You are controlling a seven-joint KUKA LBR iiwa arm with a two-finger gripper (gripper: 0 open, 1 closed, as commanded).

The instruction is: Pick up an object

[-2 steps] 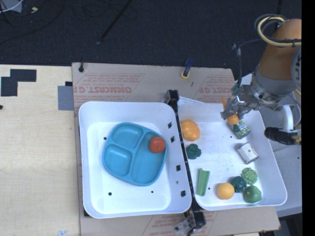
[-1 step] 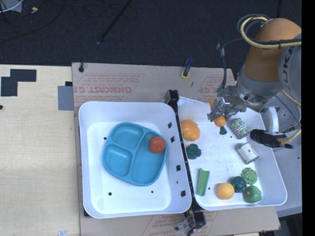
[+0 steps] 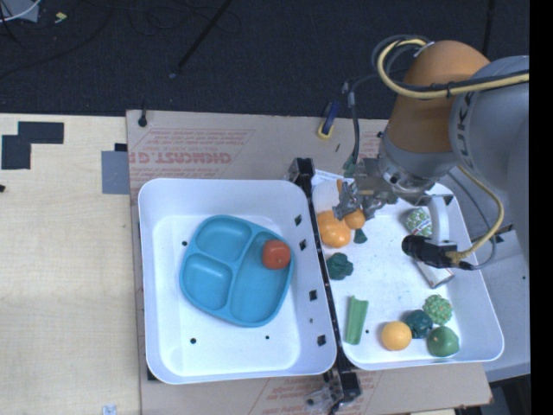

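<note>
My gripper (image 3: 355, 202) hangs over the upper left part of the right bin (image 3: 484, 318). Just below it lie a large orange fruit (image 3: 332, 231) and a small orange piece (image 3: 355, 220); the small piece sits right at the gripper's tip. A tiny teal bit (image 3: 359, 236) lies beside them. Whether anything is held cannot be made out.
The right bin also holds a dark green piece (image 3: 339, 266), a green stick (image 3: 356, 320), an orange ball (image 3: 396, 335), a teal lump (image 3: 420, 322), a pale green bumpy fruit (image 3: 437, 308), a lime (image 3: 444, 342) and a patterned ball (image 3: 419, 221). The left bin (image 3: 164, 335) bears a blue divided plate (image 3: 216, 279) with a red tomato (image 3: 276, 255).
</note>
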